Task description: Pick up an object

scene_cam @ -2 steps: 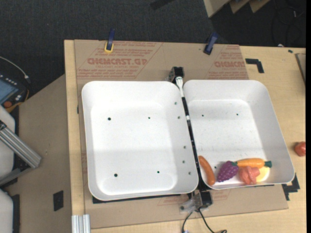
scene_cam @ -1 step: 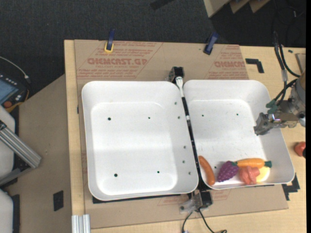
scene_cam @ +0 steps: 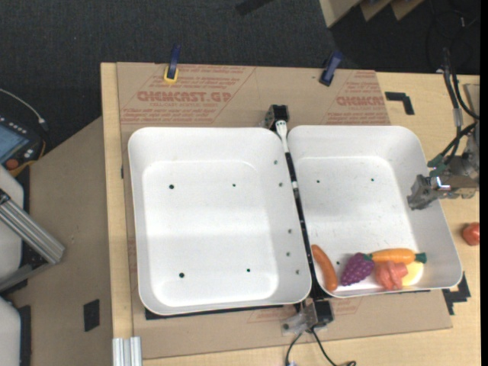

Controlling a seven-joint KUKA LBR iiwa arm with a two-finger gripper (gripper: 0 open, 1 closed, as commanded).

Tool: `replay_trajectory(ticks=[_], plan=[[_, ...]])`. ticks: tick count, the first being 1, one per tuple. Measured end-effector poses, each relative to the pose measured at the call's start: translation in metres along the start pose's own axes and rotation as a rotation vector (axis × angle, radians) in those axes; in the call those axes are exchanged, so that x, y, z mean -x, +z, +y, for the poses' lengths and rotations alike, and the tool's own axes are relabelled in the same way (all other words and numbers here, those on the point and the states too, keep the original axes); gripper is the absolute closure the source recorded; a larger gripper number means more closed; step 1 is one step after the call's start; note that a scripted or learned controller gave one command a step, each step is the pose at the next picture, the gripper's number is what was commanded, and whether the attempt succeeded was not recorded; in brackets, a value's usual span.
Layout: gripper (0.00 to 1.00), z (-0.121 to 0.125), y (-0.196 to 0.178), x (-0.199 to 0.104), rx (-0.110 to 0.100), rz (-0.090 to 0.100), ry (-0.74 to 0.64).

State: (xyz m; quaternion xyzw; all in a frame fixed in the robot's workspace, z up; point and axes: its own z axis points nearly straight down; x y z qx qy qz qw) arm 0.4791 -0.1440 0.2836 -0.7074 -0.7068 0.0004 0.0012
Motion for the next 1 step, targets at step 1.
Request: replay_trajectory(ticks=[1], plan=[[1.0, -0.0007, 0.0552, -0.0089, -0.005, 0.002, -0.001]])
